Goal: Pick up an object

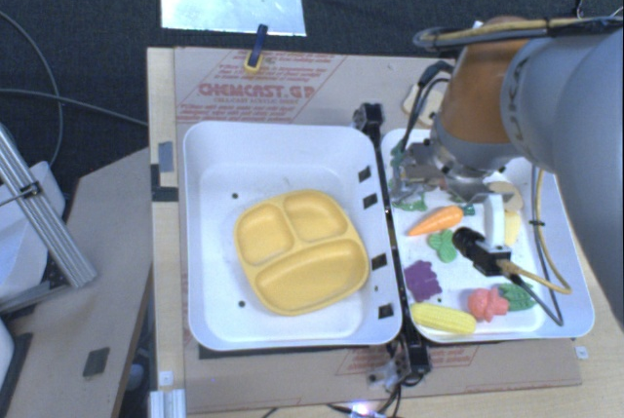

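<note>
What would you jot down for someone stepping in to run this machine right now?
Gripper: low over the far end of the right bin, fingers hidden by the wrist.
Things: toy carrot, purple grapes, corn cob and a red piece lie in the right bin. A yellow divided plate sits in the left bin.
Done: nothing visibly lifted.
Left: grasp and raise one object.

The arm (526,85) reaches in from the right, wrist bent downward.
</note>
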Action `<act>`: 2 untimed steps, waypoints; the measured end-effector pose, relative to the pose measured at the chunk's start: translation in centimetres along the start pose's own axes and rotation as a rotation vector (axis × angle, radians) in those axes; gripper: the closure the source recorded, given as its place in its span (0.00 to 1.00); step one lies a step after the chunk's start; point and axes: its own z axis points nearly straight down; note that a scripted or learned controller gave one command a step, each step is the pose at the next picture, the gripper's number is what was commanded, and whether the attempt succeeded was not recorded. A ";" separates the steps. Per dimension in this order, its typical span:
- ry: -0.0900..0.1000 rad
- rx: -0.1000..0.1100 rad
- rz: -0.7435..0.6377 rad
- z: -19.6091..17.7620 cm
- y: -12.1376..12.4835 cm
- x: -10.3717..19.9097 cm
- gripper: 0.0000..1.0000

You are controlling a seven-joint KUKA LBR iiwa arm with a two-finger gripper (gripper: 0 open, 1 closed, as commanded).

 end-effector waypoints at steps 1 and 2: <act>-0.001 0.021 0.010 0.7 -6.8 2.8 1.00; -0.003 0.017 0.012 0.6 -6.5 2.5 0.00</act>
